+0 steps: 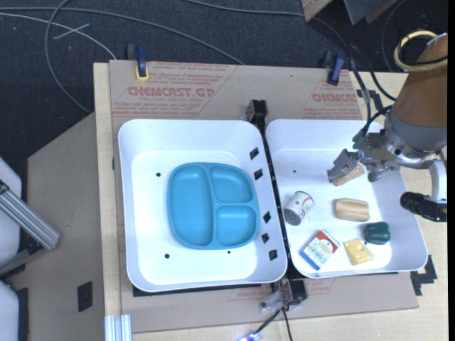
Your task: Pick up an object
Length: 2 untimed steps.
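My gripper (346, 169) hangs over the right bin (313, 137), upper middle; can't tell how it is set. Below it in that bin: tan bread roll (352, 209), dark green object (377, 232), yellow cheese wedge (357, 251), small red-blue-white box (320, 249), white can (298, 207) on its side. Left bin (142, 190) holds a blue 3-section plate (212, 204). Both bins on the table (178, 84).

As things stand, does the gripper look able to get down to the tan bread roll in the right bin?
Probably yes. The gripper hangs above the right bin, and the bread roll lies just nearer the camera, uncovered, apart from the green object and the cup.
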Motion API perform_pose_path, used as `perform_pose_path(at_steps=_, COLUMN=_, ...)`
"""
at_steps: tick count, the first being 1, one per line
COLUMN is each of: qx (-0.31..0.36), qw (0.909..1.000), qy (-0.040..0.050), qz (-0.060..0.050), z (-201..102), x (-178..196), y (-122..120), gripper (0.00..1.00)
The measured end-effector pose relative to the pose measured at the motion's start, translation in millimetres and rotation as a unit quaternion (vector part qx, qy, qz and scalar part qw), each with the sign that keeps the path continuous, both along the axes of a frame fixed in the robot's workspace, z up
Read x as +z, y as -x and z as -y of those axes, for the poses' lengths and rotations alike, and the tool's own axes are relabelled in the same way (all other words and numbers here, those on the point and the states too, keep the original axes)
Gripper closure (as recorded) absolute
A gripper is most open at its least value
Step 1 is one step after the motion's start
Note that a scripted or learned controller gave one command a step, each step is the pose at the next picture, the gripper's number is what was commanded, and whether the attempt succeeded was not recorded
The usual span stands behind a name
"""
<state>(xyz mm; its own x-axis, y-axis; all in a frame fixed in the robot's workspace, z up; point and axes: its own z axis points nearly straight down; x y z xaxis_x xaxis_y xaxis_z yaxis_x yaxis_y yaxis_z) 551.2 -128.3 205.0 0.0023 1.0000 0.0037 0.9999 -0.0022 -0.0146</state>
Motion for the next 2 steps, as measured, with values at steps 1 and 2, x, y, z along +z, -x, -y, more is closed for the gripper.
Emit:
perform_pose_path(at_steps=1, qx=0.001, qw=1.0, qy=0.001, qz=0.007, z=0, x=7, y=-3, gripper=0.0)
perform_pose_path(at_steps=2, qx=0.001, qw=1.0, qy=0.0005, qz=0.003, z=2, x=-56, y=-1, gripper=0.0)
